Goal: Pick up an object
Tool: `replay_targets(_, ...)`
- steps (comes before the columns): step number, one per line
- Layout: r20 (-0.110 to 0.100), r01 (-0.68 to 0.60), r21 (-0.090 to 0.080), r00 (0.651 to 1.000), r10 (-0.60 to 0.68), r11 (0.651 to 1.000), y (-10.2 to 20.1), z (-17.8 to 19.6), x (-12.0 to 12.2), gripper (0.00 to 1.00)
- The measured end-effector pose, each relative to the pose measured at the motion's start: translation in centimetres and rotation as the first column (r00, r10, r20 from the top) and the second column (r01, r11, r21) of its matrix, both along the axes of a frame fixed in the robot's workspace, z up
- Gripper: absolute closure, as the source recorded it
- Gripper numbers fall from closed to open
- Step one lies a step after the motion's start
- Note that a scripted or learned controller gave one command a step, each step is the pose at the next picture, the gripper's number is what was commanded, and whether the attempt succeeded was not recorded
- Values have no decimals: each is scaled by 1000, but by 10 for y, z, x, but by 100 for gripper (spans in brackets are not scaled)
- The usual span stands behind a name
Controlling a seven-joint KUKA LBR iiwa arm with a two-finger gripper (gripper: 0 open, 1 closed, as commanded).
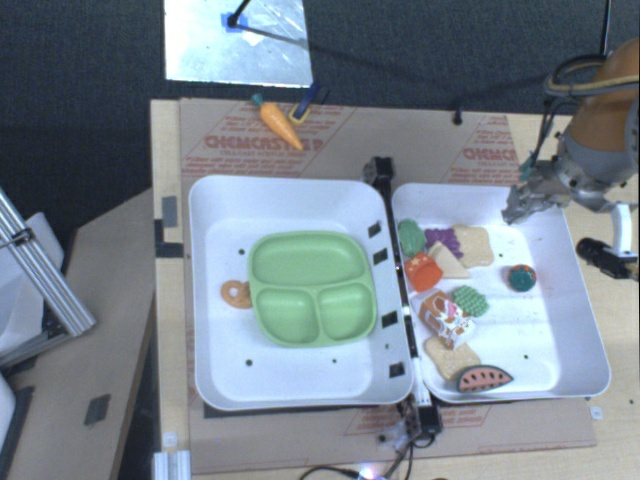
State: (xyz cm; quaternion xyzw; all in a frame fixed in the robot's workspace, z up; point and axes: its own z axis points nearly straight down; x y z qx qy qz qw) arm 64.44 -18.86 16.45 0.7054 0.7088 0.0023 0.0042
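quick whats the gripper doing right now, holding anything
Gripper: above the far right corner of the right bin, nothing seen between its tips; open or shut cannot be told.

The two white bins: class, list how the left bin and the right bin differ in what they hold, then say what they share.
The left bin holds one large green divided tray; the right bin holds many small toy foods. The left bin has a single small item, an orange ring, beside the tray; the right bin's pieces cluster near its left wall. The pincer hovers at the right bin, not the left. Both are shallow and white.
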Motion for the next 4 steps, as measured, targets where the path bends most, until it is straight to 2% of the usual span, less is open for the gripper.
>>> replay_targets(1,-1,-1,0,1000,1,1000,0,55,2,100)
replay_targets(3,-10,-2,4,1000,2,1000,62,68,-63,100)
replay_targets(4,-11,-3,5,1000,3,1000,105,70,-100,100)
